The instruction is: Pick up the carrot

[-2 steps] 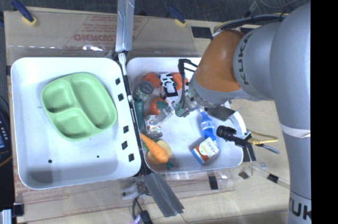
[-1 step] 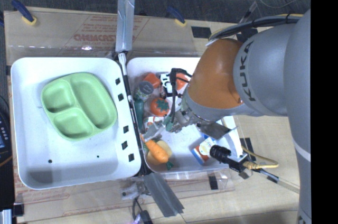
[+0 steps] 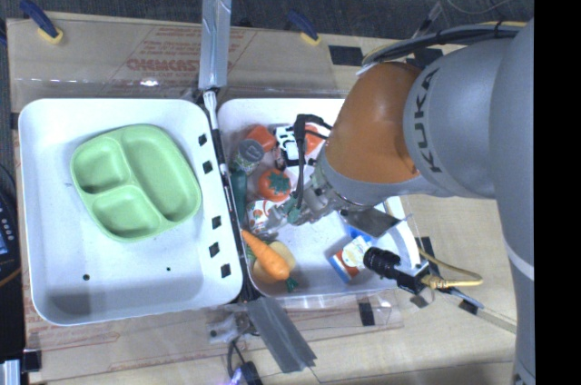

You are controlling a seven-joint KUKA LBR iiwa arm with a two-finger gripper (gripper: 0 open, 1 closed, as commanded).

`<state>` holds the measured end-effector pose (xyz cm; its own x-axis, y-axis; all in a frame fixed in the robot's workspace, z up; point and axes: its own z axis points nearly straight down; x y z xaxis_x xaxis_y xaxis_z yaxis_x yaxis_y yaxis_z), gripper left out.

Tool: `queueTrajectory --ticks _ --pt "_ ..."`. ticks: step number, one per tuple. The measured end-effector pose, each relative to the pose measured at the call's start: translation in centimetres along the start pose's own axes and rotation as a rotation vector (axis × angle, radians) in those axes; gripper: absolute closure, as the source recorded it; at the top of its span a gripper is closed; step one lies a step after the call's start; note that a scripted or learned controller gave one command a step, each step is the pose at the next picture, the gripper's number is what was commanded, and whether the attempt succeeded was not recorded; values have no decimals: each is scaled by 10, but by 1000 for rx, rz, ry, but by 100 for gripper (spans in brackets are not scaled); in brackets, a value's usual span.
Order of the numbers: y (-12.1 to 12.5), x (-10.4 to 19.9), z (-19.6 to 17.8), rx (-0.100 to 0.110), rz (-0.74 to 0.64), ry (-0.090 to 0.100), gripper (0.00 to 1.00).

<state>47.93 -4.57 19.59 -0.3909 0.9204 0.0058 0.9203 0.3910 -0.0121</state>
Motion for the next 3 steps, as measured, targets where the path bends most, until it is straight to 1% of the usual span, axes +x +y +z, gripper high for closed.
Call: queueTrajectory --ticks 1,2,3 --pt "9 -68 -78 -7 330 -3 100" --pt "30 -25 8 -1 675 1 100" --pt "144 -38 -58 -7 587 -2 100"
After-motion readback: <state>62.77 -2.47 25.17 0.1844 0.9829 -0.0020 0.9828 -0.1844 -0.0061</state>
